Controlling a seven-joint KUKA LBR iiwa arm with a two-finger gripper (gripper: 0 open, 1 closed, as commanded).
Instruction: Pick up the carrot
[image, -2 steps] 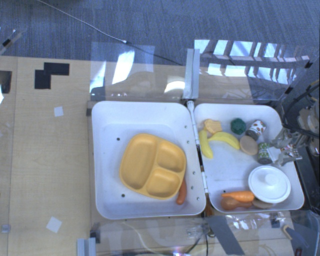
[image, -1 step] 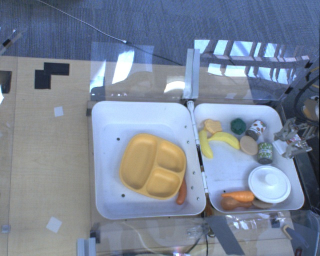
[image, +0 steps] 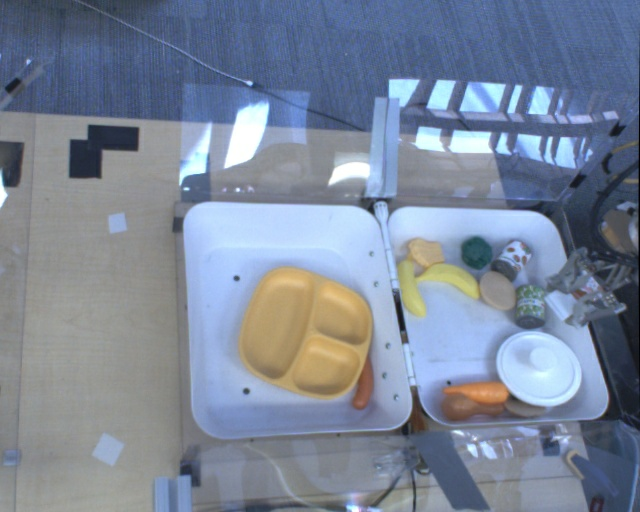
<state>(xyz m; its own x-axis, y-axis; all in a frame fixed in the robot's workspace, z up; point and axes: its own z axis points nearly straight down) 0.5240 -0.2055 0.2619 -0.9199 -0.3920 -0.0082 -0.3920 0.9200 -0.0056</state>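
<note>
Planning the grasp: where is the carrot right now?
The carrot lies in the right bin, near its front edge, just left of the white bowl.

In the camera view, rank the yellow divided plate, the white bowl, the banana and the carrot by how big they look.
Largest to smallest:
1. yellow divided plate
2. white bowl
3. banana and carrot: similar apparent length, too close to rank.

Glossy plastic carrot (image: 482, 392), wood bench (image: 90, 330)
</note>
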